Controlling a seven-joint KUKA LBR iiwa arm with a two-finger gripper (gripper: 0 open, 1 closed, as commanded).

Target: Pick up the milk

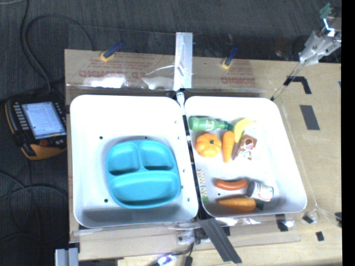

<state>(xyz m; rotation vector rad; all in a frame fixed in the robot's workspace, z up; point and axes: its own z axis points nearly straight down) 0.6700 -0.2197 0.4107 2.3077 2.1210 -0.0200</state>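
The milk [247, 147] is a small white carton with red and brown print. It lies in the right bin [288, 165], towards the upper right of the heap of toy food. A yellow banana [241, 127] touches its upper side and an orange carrot [227, 145] lies just to its left.
Also in the right bin are a green bottle [206, 124], a small pumpkin [207, 145], a sausage [231, 184], a second carrot [237, 204] and a white bottle with a dark cap [260, 192]. The left bin [89, 148] holds a blue divided tray [144, 172].
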